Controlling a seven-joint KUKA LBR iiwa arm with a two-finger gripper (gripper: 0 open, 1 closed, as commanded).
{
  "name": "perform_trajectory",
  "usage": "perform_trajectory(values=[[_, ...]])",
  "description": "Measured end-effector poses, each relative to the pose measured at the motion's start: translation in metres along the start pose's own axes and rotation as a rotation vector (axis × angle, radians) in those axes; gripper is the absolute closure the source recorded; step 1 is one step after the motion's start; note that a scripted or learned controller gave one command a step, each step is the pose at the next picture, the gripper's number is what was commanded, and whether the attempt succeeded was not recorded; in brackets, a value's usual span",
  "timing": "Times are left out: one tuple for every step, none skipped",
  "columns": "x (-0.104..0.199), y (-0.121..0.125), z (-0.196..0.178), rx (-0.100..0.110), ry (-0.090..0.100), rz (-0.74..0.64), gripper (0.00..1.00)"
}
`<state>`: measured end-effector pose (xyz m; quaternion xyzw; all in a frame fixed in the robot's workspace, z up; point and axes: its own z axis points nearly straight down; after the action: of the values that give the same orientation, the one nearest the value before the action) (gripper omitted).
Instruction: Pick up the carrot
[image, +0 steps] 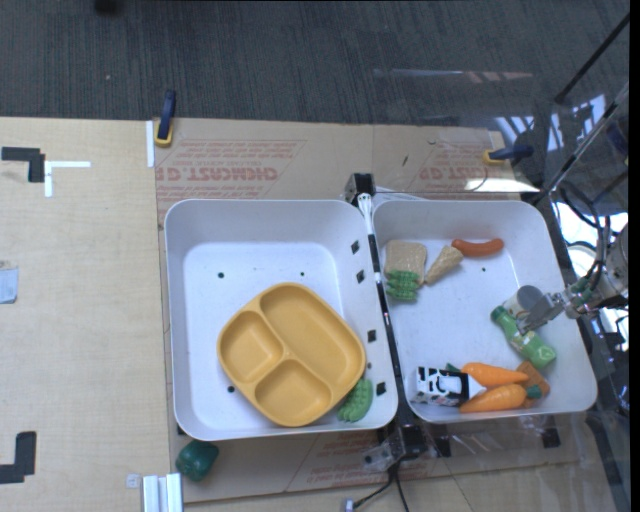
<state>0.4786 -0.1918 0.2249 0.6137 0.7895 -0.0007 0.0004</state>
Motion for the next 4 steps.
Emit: perform_trajectory(values=[[-0.028,-0.005,-0.133,-0.005,-0.006,-0.193,0.00],[-0.030,-0.007,-0.022,-0.002,-0.001,-0.476,0.00],[-0.022,-0.004,-0.005,-0.004,-0.003,-0.740,0.00],[-0.030,-0.006,0.034,-0.004,-0.002,-1.042,0.00]])
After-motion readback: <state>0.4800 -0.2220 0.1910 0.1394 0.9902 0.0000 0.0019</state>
